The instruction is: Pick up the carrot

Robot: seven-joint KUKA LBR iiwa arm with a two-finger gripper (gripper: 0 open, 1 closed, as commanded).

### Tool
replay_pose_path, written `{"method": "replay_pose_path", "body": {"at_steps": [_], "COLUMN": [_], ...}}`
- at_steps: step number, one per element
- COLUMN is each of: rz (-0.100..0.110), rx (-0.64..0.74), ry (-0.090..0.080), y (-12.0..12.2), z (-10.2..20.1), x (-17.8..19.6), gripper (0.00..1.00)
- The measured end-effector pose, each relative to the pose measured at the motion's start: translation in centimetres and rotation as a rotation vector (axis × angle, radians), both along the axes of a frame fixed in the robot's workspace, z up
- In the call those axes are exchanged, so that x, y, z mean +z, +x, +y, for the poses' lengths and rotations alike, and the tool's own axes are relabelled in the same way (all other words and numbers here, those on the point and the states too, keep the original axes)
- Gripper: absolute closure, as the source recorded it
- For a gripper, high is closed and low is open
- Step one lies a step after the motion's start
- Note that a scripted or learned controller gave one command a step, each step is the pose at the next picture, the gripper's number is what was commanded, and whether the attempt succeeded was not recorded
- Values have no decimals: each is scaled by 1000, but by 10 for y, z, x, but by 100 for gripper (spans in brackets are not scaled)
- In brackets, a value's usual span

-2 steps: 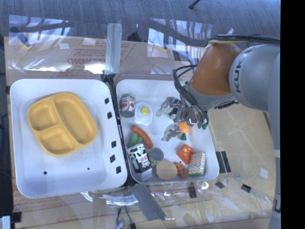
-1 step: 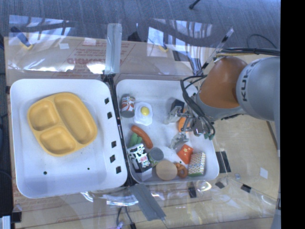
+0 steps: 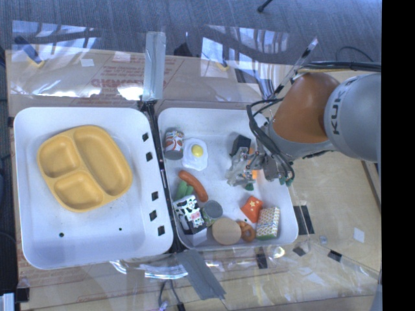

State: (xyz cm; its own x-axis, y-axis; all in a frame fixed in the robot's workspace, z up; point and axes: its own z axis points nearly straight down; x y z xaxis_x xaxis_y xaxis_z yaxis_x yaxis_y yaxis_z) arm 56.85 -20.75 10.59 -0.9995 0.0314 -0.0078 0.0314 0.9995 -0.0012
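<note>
Gripper (image 3: 245, 172): lowered inside the right bin (image 3: 217, 116); whether anything is gripped cannot be told.
Carrot (image 3: 251, 208): lain near the bin's front edge, hemmed by toys.
Open room: bare floor along the bin's far wall.

The grey KUKA arm (image 3: 353, 112) reaches in from the right of the camera view, its orange band (image 3: 299, 111) sitting just above the wrist. Dark cables loop around that wrist. The metal two-finger gripper (image 3: 243, 170) points leftward and down at a slant.

yellow tray (image 3: 84, 167), fried egg (image 3: 196, 152), sausage (image 3: 194, 184)
</note>
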Motion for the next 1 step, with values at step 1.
{"method": "replay_pose_path", "body": {"at_steps": [1], "rz": [-2], "rx": [-192], "ry": [-1], "y": [-18], "z": [-4], "x": [110], "gripper": [100]}}
